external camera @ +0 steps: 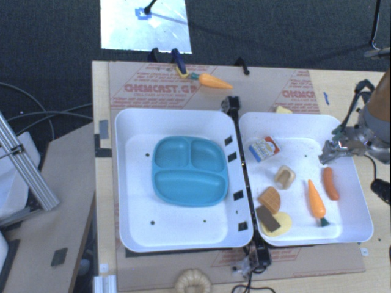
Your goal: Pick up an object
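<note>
The right bin (360,224) holds several toy foods. An orange carrot (316,201) lies next to a red-orange sausage (330,183). A small blue, red and white packet (263,148) sits near the bin's left wall. Below it are a beige piece (284,176), a brown bread slice (269,198) and a dark brown slab (267,217) lying on a yellow disc (283,223). My gripper (330,152) hangs at the bin's right side, just above the top end of the sausage, with nothing visibly in it.
The left bin (131,163) bears a blue divided plate (189,171). A second carrot (211,81) and a blue clamp (178,60) lie on the cardboard behind the bins. A yellow piece (283,109) rests at the right bin's back rim. A pale ring (193,281) sits at the front edge.
</note>
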Controlling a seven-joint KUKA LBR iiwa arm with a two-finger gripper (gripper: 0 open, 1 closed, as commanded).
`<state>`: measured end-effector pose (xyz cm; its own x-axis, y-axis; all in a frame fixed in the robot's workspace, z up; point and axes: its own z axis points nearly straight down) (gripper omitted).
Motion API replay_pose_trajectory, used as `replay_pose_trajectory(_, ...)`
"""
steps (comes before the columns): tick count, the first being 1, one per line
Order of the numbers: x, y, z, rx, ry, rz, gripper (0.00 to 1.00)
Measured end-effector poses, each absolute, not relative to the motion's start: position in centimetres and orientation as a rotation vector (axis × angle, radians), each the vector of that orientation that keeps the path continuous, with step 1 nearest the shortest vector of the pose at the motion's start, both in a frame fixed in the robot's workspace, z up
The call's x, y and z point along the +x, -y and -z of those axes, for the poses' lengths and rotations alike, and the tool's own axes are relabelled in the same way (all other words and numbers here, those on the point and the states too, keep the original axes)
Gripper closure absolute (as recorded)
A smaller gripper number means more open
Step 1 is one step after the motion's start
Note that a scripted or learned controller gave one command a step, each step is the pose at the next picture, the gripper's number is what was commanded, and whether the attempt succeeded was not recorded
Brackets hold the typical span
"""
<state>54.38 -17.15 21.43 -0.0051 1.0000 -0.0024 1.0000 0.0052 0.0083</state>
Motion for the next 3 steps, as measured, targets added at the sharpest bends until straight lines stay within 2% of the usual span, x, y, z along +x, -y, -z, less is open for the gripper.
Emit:
replay_pose_trajectory(1,54.5,17.2,-22.5,2.214,-2.224,-0.003,1.0)
replay_pose_trajectory(3,61.6,10.5,-21.4,2.208,-2.229,-0.006,1.0)
